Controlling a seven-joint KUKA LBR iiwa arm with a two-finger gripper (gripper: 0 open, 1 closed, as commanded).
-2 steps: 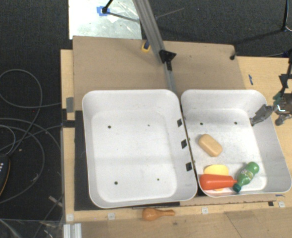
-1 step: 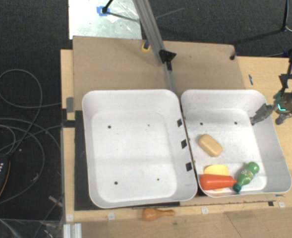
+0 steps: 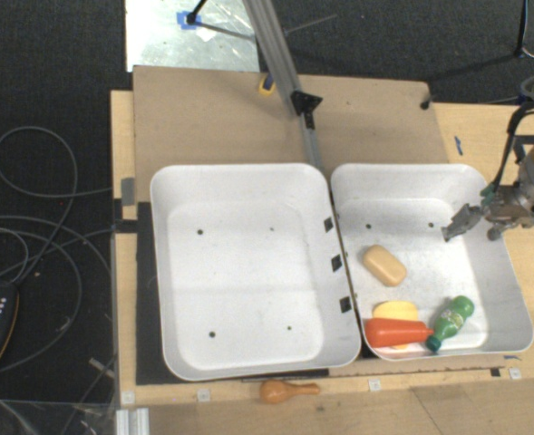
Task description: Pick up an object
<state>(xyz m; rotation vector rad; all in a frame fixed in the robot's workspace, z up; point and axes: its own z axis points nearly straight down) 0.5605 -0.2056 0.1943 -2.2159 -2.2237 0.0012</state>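
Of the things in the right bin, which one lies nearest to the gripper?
The tan oval block. It lies alone near the middle of the right bin, just below-left of the gripper. The green bottle, orange carrot and yellow piece cluster at the front edge.

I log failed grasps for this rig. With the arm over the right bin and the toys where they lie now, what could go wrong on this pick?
1. The orange carrot, yellow piece and green bottle crowd one corner of the right bin; the gripper could nudge a neighbour or hit the wall.
2. The tan block looks rounded and may slip.
3. The gripper is at the far edge, not over any toy.
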